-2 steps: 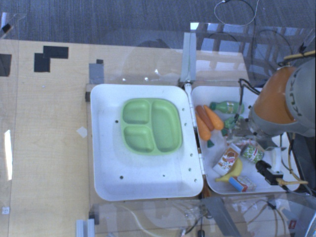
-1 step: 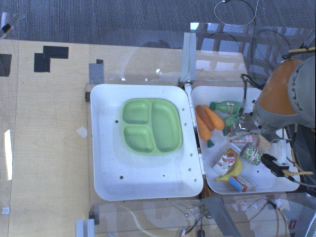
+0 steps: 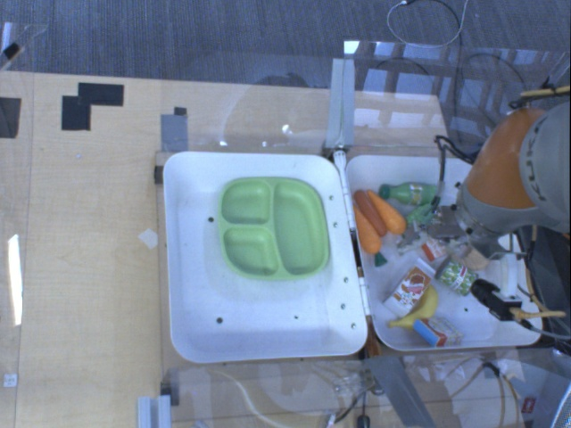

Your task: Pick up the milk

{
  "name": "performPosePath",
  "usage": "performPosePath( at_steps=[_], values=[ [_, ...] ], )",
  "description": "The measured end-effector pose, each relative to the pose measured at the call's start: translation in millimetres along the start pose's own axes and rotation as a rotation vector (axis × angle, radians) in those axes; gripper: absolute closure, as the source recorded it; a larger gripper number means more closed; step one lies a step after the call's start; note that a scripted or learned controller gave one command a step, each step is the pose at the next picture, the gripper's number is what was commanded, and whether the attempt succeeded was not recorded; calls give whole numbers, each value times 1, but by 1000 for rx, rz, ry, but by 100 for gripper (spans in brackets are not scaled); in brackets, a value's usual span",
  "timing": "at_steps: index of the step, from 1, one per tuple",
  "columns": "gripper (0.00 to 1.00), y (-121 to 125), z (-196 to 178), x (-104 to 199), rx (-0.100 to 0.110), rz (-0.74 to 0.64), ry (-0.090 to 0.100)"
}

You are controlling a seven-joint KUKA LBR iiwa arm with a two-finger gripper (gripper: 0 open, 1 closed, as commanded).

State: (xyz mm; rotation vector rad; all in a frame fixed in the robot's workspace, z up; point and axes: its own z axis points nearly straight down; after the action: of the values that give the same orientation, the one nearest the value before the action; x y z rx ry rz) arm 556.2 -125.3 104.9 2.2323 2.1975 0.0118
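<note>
Milk carton lies just below-left of the gripper.

Lit brightly and evenly from overhead, with soft, faint shadows along the rims of the two white bins. Near-blown highlights on the left bin's floor around the green tray. Pale glare streaks on clear panels at the tabletop edge and above the bins. Moderate sharpness overall; small items in the right bin slightly soft, labels unreadable. Mild slant to straight edges toward the frame's borders.
</note>
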Motion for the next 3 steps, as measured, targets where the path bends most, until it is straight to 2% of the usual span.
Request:
performPosePath(
  at_steps=[1,2,3],
  values=[
    [0,-38,8,38,-27,169,-8],
    [100,-36,-4,37,-33,167,-10],
    [100,-59,-65,-1,6,47,-1]
  ],
)
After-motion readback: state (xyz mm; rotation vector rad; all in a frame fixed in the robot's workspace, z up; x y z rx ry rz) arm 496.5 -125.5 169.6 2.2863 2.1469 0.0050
